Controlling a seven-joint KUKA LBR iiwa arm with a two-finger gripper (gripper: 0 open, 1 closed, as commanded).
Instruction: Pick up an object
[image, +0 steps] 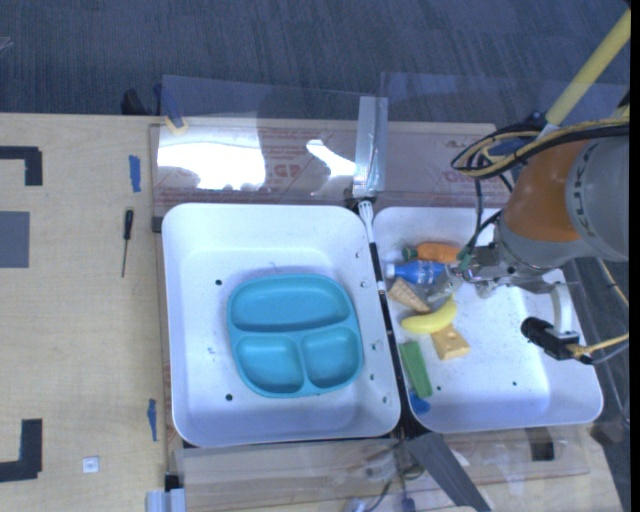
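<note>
The right bin (520, 390) holds a cluster of small objects along its left side. An orange carrot (437, 251) lies at the top, with a blue bottle (415, 272) and a tan wedge (404, 293) just below it. Lower down are a yellow banana (430, 320), a yellow-orange block (453, 345), a green stick (416, 368) and a small blue piece (418, 403). My gripper (470, 265) hangs low in the right bin, right beside the carrot and the bottle. The grey wrist with its orange band (540, 205) rises behind it.
The left bin (190, 300) bears a blue divided plate (294, 333). A black fitting with cables (550, 336) hangs over the right bin's right part. A clear panel and metal bracket (370, 145) stand behind the bins. A screwdriver (127, 240) lies on the wooden bench at left.
</note>
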